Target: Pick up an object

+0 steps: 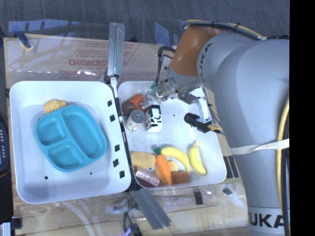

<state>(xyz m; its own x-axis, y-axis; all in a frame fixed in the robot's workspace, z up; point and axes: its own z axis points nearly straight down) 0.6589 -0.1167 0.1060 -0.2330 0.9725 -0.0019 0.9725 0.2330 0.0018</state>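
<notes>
While my gripper (156,93) hangs low over the right bin (216,173), I cannot tell its finger state; the white carton (154,118), likely target, lies just beneath it.

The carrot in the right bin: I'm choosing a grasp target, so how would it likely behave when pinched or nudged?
The carrot looks like smooth moulded toy food, so probably stiff, light and somewhat slippery. Its tapered round body may roll if pushed. It lies packed against a banana and other pieces, so neighbours would likely shift too.
</notes>
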